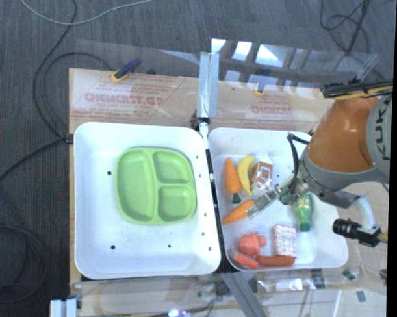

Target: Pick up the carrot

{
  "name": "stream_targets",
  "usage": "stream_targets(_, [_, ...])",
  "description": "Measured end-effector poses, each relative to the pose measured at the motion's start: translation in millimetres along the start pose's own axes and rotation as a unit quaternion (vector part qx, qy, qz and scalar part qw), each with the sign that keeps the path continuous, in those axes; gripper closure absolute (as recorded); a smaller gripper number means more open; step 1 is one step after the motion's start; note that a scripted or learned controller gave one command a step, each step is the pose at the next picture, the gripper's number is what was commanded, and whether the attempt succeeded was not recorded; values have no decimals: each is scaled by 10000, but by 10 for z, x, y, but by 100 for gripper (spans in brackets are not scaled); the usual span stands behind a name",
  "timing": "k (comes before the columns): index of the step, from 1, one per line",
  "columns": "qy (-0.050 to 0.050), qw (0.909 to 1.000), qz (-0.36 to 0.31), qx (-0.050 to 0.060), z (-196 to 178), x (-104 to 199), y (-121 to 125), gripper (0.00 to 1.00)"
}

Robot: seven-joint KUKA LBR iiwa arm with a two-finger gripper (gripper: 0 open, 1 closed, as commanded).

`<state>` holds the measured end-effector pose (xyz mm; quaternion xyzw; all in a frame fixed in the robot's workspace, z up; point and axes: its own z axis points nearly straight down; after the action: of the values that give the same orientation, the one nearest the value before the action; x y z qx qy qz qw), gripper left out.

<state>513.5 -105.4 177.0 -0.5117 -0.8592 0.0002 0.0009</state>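
Two orange carrots lie in the right bin (331,257). One carrot (231,176) lies lengthwise near the bin's left wall, green stem toward me. The other carrot (238,213) lies at a slant just below it, its thick end up and to the right. My gripper (258,206) reaches down-left from the orange wrist and its tip sits at the thick end of the slanted carrot, touching or nearly touching it. The carrot rests on the bin floor.
A yellow banana (246,173) and a brown snack box (262,177) lie right of the upper carrot. A green bottle (304,213), a red-white carton (284,241), a red toy (251,243) and a red sausage (274,260) crowd the lower right. The left bin (91,248) holds a green divided plate (157,185).
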Motion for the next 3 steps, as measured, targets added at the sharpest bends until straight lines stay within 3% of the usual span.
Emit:
stream_targets(1, [-54,9997,-248,-51,867,-85,179,0])
stream_targets(2, [-85,9996,-237,-90,748,-106,198,100])
stream_targets(3, [-5,9988,488,-2,-62,560,685,100])
